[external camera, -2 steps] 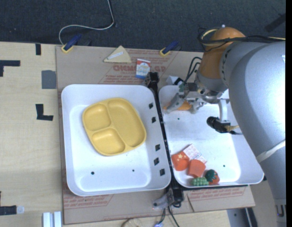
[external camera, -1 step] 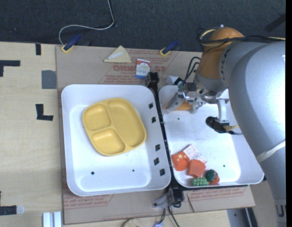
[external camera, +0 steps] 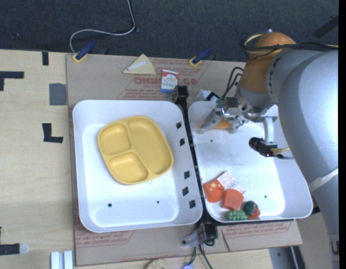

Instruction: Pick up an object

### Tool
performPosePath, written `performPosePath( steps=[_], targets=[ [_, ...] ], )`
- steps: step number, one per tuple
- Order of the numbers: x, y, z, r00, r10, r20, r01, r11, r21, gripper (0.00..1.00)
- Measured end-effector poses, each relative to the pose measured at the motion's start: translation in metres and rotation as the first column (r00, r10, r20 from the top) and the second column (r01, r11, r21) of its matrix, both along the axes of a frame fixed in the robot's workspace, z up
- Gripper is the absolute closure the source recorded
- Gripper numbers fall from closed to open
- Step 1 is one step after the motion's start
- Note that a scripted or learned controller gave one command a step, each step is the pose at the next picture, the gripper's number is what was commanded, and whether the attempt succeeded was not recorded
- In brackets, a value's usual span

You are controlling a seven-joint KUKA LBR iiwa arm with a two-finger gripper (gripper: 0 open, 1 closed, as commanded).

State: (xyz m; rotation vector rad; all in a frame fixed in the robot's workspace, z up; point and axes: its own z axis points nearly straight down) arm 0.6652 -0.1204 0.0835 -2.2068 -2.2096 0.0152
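two shallow white bins sit side by side, a left bin (external camera: 86, 150) and a right bin (external camera: 285, 189). one yellow divided plate (external camera: 134, 149) with three compartments lies in the left bin. the right bin holds a cluster of about four small items: one red-orange piece (external camera: 213, 191), one orange block (external camera: 233, 198), one green piece (external camera: 236, 215), and one white packet (external camera: 228, 180). one small carton (external camera: 169, 82) stands beyond the bins. one arm (external camera: 307, 94).

Arm (external camera: 310, 111): broad, rounded light-grey casing with a smooth, faintly glossy finish. Orange band (external camera: 261, 63) encircles the segment above the wrist, domed at its top. Thin dark cables run alongside the wrist. Hand (external camera: 220, 119): silver-grey metal fittings, small green detail noted. A black fitting (external camera: 262, 145) projects from the grey housing
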Motion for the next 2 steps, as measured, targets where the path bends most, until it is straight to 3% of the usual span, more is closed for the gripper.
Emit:
performPosePath(
  steps=[2],
  targets=[
    [-0.0002,0.0059,0.0005,1.0,-0.004,0.004,0.004,1.0,-0.011,0.0]
  ],
)
